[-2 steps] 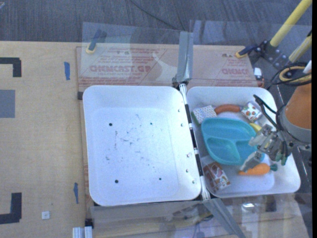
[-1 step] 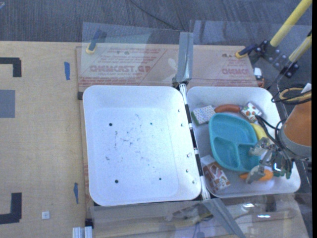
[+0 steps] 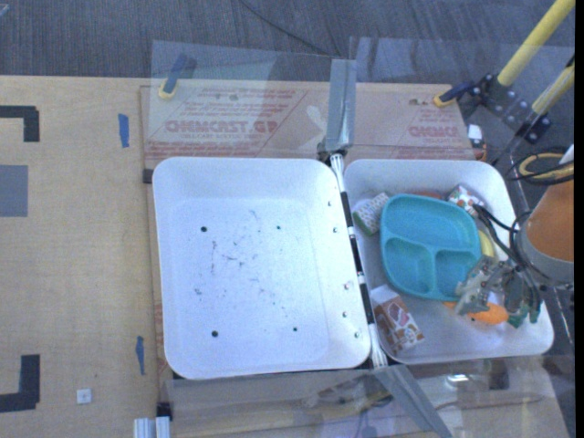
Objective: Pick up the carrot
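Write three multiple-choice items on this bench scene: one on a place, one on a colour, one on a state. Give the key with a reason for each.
1. Where does the carrot lie?
A. In the left bin
B. In the right bin, near its front right corner
C. On the wooden bench

2. What colour is the divided plate?
A. Teal blue
B. Red
C. Yellow

3. How does the divided plate sit?
A. Upside down
B. Standing on edge
C. Face up, compartments showing

Key:
1 B, the orange carrot rests on the right bin's floor beside the gripper.
2 A, its whole surface is teal blue.
3 C, its three hollows face the camera.
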You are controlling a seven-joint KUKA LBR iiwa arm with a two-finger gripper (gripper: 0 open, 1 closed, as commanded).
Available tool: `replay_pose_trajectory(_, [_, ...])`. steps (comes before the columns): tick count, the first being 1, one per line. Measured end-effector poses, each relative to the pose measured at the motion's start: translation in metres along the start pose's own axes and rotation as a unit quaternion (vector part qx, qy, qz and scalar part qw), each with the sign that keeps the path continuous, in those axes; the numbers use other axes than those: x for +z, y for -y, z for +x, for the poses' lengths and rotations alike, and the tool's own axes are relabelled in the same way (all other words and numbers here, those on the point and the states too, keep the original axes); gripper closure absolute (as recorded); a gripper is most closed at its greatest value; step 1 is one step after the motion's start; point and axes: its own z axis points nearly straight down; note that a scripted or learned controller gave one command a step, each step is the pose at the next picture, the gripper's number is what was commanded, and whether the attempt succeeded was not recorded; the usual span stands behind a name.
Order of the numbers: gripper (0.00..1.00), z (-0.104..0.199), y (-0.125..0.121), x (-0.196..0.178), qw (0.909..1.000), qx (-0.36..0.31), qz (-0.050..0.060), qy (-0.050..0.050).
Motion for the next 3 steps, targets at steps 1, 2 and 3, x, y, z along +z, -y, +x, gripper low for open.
replay_pose_trajectory(1, [1.0,0.026,-0.051,-0.086,0.9972,0.075,0.004,-0.009])
replay_pose_trajectory(2, [0.0,0.025,-0.05,-0.087,0.9971,0.075,0.003,-0.008])
replay_pose_trajectory(3, [0.0,0.013,-0.045,-0.102,0.9948,0.102,0.003,-0.007])
